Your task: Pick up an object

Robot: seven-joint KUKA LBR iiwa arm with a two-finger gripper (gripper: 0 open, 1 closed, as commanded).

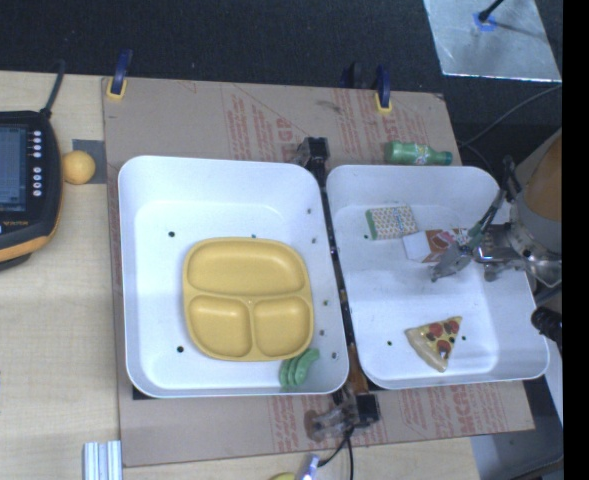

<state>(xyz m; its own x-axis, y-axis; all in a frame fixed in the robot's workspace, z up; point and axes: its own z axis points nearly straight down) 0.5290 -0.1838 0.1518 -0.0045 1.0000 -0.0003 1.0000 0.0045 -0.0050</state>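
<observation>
Below, brown cardboard (224, 128) under two white bins (154, 183); claw (452, 264) state unclear.

1 fixed camera looks down at a slant from above the bench (54, 368), taking in both bins (144, 268).

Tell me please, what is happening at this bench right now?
A robot arm reaches into the right bin from the right. Its gripper is low over a small red and white item, beside a green patterned packet; a grasp is not evident. A toy pizza slice lies nearer the front of that bin. The left bin holds a yellow divided tray and a small green object.
</observation>
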